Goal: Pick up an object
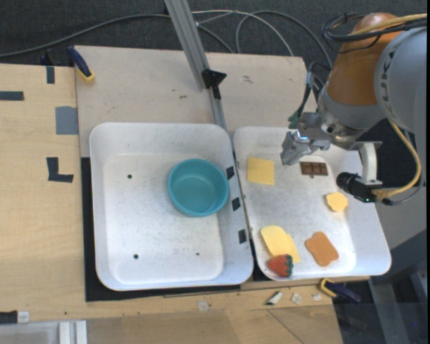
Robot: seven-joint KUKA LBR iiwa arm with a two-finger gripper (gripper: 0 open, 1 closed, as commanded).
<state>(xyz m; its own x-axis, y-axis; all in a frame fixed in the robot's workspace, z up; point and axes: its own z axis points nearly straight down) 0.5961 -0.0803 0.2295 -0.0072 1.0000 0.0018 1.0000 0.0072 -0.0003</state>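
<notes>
Camera view
Gripper [295, 151]: above right bin [365, 264], fingers' state cannot be told.
Brown bar [314, 168]: one, just at gripper's 4 o'clock, long axis 3–9 o'clock.
Yellow pieces: three; square [261, 171] at gripper's 8 o'clock.
Left bin [115, 192]: one teal bowl [197, 186].

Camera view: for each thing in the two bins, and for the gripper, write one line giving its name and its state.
Teal bowl: upright, in the left bin.
Yellow square: lying flat, in the right bin.
Brown chocolate piece: flat, beside the gripper.
Small yellow piece: flat.
Long yellow piece: flat, touching the strawberry.
Orange piece: flat.
Gripper: over the right bin's far end, holding nothing visible.
</notes>
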